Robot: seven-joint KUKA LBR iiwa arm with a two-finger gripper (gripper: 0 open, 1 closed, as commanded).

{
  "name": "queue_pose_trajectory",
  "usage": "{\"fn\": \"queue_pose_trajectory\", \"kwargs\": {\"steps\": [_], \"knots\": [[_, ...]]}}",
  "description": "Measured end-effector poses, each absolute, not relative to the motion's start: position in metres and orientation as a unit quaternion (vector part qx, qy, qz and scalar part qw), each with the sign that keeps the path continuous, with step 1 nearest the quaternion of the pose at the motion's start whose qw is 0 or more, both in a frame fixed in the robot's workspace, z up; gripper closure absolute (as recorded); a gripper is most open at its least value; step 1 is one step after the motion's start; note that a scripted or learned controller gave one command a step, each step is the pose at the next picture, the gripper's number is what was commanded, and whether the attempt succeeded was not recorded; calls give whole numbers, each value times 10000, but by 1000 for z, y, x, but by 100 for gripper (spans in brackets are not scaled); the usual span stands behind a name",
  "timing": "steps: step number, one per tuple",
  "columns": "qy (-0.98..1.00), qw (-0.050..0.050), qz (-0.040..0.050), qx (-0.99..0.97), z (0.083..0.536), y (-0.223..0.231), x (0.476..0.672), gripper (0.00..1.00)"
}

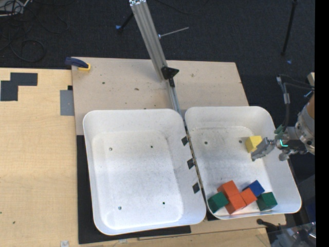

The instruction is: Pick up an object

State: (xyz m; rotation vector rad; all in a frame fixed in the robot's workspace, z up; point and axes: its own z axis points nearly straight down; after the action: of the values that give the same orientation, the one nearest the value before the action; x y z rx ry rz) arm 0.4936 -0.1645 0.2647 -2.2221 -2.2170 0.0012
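Observation:
In the right bin (216, 122), a yellow block (252, 143) lies near the right wall. My gripper (271, 152) reaches in over that wall just right of the block, open, with nothing between its fingers. Its left finger (259, 151) is right by the block's lower right corner. At the bin's front sits a cluster: two orange blocks (234, 194) (248, 195), a blue block (255, 187) and two green blocks (218, 201) (267, 200).
The left bin (97, 127) stands beside the right one, with black clips (189, 162) along the shared edge. A slanted aluminium post (151, 35) rises behind the bins. A blue and yellow clamp (78, 63) lies at the bench's back left.

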Motion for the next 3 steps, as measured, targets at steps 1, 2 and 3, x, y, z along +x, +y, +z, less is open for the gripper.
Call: {"fn": "queue_pose_trajectory", "kwargs": {"steps": [1,2,3], "knots": [[-7068,36,20,-7074,217,-169,500,0],[-7068,49,24,-7073,153,-172,494,0],[-7064,11,4,-7078,92,-165,496,0]]}}
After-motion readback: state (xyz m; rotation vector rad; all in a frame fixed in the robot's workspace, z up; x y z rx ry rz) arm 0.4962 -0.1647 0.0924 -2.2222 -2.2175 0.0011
